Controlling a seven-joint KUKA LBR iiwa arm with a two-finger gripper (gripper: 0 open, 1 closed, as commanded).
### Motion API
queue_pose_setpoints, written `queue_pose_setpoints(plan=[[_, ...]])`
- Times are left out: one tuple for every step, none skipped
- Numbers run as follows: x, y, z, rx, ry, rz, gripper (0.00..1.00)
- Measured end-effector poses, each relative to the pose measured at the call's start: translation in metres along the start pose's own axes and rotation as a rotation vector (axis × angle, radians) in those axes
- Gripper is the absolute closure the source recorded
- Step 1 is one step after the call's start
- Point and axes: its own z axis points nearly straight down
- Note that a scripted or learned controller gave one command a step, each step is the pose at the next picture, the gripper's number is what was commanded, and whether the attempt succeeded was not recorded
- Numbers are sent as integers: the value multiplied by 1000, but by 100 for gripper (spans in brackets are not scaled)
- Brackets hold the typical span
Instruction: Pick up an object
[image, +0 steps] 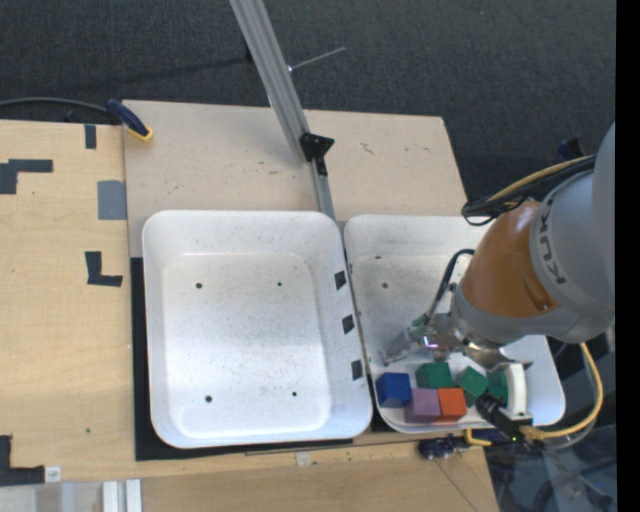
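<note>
In the right bin (400, 240), near its front edge, lies a cluster of small blocks: a blue block (393, 388), a purple block (426, 403), an orange block (452, 401) and two green blocks (433, 375) (474, 381). My gripper (413, 341) hangs low over the bin, just behind and slightly left of the cluster, closest to the blue block and the nearer green one. No block shows in its grasp. The wrist and orange band cover the bin's right part.
The left bin (160, 300) sits beside the right one, their rims touching in the middle. A slanted metal rail (285, 95) with a black clamp runs down to the bins' back edge. Black tape marks and a blue-yellow clamp (130, 118) lie on the bench at left.
</note>
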Motion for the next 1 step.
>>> queue_pose_setpoints(plan=[[1, 1, -13, -4, 1, -2, 100]])
